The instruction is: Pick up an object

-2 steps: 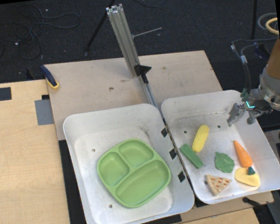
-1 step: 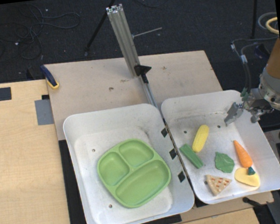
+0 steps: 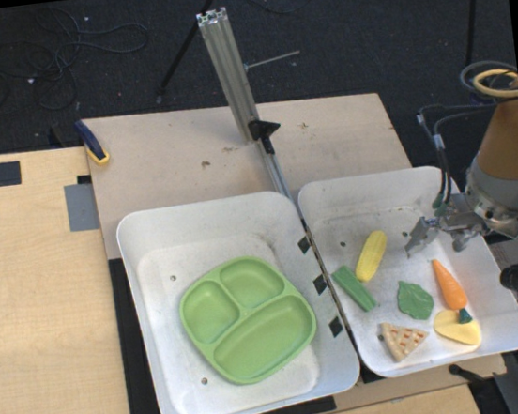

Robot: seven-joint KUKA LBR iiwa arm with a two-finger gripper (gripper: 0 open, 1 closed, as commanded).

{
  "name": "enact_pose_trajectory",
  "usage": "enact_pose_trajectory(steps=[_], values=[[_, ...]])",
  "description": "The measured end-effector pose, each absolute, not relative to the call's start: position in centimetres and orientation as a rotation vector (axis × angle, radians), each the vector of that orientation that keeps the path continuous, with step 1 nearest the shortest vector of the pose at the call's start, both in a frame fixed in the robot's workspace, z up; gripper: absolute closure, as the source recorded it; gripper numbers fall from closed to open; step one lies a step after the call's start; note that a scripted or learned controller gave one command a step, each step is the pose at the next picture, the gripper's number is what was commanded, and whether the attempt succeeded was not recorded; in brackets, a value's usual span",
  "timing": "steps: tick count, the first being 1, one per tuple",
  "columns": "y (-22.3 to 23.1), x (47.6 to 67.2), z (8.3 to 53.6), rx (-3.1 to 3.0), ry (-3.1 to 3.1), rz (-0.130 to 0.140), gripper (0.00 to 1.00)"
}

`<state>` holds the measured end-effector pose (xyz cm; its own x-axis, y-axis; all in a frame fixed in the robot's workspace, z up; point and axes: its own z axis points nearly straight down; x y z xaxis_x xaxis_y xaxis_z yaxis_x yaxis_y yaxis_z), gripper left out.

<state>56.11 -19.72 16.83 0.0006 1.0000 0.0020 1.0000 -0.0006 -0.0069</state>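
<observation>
The right bin (image 3: 370,187) holds several toy foods. A yellow corn cob (image 3: 371,255) lies near its middle, with a green pod (image 3: 354,288) at its lower left. Further forward are a green leafy piece (image 3: 415,300), an orange carrot (image 3: 450,284), a pizza slice (image 3: 402,339) and a yellow piece (image 3: 458,328) with a green tip. My gripper (image 3: 436,237) hangs over the bin's right side, right of the corn and just behind the carrot. Its fingers look spread, with nothing between them.
In the left bin (image 3: 150,239) lies a green divided plate (image 3: 247,318). An upright metal post (image 3: 230,72) stands behind the seam between the bins. The arm's grey and orange body (image 3: 503,155) looms over the right bin's far right edge.
</observation>
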Motion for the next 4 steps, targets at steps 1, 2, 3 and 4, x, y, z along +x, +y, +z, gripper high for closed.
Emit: enact_pose_trajectory(steps=[1,2,3,4], values=[[-19.3,56.4,12.4,-2.217,-2.216,0.005,0.0],[-19.3,56.5,9.0,-2.221,-2.22,-0.001,0.0],[-19.3,56.7,10.3,-2.225,-2.222,-0.009,1.0],[-19.6,57.1,16.6,-2.222,-2.225,-0.002,1.0]])
